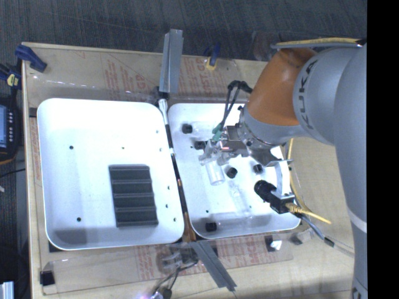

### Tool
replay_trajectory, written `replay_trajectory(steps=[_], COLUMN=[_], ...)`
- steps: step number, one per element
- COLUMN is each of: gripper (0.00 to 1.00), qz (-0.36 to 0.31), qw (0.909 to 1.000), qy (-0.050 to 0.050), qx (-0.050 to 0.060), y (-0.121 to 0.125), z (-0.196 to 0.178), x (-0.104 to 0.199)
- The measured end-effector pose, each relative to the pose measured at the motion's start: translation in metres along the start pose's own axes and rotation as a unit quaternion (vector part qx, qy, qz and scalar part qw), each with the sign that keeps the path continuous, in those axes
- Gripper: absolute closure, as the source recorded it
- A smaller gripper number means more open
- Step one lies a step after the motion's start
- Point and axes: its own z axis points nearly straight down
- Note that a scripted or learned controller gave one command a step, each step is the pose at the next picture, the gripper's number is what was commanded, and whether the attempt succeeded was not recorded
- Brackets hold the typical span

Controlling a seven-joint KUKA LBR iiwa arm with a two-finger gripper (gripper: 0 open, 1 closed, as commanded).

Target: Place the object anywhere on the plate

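Note:
The plate [133, 195] is a dark grey ribbed rectangle lying in the lower middle of the left bin [62, 123]. My gripper [214, 154] hangs over the upper middle of the right bin [193, 198], far right of the plate. Several small black pieces lie around it in that bin: one at the upper left [186, 128], one just left of the gripper [199, 145], one below it [232, 172]. A pale see-through shape [216, 174] sits right under the gripper; I cannot tell what it is. Nothing lies on the plate.
The grey arm with its orange band [280, 98] covers the right bin's upper right. A black cylinder [268, 192] juts out near that bin's right wall. A raised divider [173, 167] runs between the two bins. Another black piece [211, 227] sits at the front edge.

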Motion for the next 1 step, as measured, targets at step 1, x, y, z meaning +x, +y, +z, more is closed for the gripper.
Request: replay_trajectory(steps=[1], gripper=[1.0], qz=[0.035], qw=[0.9994], qy=[0.0], qx=[0.002], y=[0.0592], z=[0.0263], x=[0.0392])
